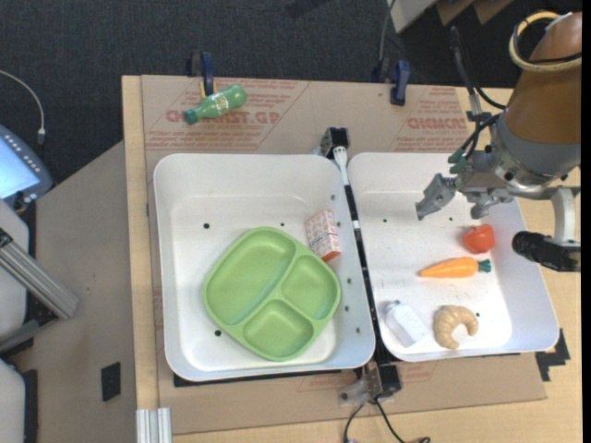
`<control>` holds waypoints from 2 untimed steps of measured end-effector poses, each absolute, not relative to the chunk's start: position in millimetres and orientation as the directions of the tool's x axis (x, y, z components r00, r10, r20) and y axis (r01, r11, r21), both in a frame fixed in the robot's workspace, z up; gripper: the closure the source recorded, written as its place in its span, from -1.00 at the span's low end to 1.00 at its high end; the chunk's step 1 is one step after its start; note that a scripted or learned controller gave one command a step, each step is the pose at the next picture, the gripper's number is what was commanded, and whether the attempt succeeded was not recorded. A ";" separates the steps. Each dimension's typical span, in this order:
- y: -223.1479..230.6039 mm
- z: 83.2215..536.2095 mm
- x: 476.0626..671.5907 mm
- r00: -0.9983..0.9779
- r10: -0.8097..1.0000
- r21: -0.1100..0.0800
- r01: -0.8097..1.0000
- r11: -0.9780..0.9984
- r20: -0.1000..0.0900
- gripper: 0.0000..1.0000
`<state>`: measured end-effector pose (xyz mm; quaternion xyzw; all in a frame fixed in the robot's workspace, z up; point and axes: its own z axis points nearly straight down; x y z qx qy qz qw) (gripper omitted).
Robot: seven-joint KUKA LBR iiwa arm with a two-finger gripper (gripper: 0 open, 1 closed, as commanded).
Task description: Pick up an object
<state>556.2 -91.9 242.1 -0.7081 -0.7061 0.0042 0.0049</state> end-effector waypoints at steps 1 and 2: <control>-91.8 248.9 558.6 0.000 1.000 0.000 1.000 0.000 0.000 -1.00; -93.6 186.8 553.1 0.001 1.000 -0.007 1.000 -0.001 0.002 -1.00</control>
